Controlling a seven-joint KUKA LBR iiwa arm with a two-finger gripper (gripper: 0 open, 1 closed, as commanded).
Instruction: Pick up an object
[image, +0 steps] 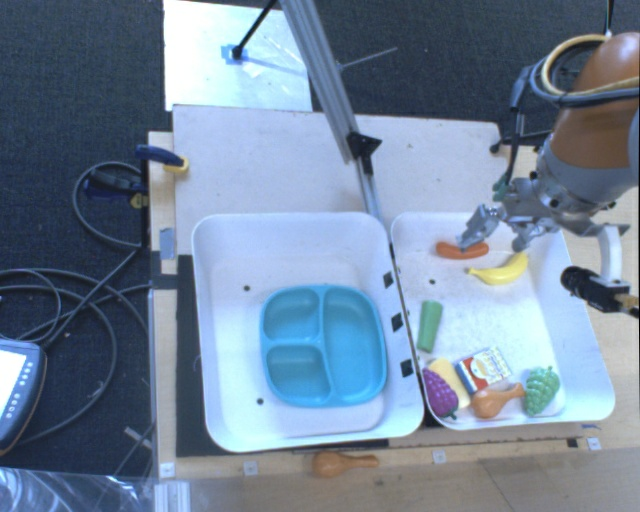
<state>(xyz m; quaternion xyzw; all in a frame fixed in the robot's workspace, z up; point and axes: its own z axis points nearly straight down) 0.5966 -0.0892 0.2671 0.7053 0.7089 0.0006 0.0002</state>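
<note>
Camera view puts my gripper over the right bin, fingers spread apart with nothing between them, just above the sausage at the bin's far end. A banana lies just beside it. I'd judge the sausage a light, stiff plastic toy, smooth and perhaps slippery. I'd pinch it across its narrow middle, though the near finger partly hides one end.
</note>
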